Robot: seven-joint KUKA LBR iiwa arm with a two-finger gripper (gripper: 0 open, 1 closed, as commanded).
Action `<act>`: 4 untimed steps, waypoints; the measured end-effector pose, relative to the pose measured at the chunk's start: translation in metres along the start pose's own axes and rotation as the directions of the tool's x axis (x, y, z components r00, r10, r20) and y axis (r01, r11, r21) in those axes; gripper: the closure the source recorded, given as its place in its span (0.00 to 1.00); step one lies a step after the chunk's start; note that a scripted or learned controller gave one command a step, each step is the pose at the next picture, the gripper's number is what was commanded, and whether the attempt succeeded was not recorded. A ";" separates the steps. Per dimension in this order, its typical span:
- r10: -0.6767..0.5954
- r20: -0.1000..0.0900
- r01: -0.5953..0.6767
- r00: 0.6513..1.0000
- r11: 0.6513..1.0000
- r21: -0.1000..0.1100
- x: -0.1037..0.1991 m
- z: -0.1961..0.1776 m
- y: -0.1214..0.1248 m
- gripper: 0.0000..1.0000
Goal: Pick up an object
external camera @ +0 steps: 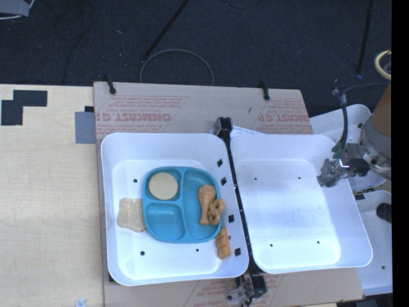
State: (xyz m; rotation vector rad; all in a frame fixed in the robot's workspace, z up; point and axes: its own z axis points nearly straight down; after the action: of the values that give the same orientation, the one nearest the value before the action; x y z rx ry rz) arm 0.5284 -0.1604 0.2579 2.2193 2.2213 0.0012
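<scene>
Tray (167,230) w/ food in left bin (121,152); tool (329,171) over right bin (287,267).

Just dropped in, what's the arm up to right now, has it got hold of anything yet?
Nothing is held yet. The gripper sits at the right bin's right rim, away from every object. All the items are in the left bin: a blue divided tray carrying a round tan disc and a tan twisted piece, a pale block beside its left edge, and a small tan piece by its lower right corner.
</scene>
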 end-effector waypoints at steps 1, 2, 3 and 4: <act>-0.003 -0.003 0.003 1.000 1.000 0.004 0.051 -0.005 -0.003 1.00; -0.003 -0.003 0.003 1.000 1.000 0.007 0.104 0.012 -0.013 1.00; -0.003 -0.003 0.003 1.000 1.000 0.007 0.157 0.019 -0.007 1.00; -0.004 -0.003 0.004 1.000 1.000 0.005 0.205 0.014 -0.011 1.00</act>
State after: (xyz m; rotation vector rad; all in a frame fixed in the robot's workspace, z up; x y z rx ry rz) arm 0.5168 0.0445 0.2435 2.2191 2.2294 -0.0018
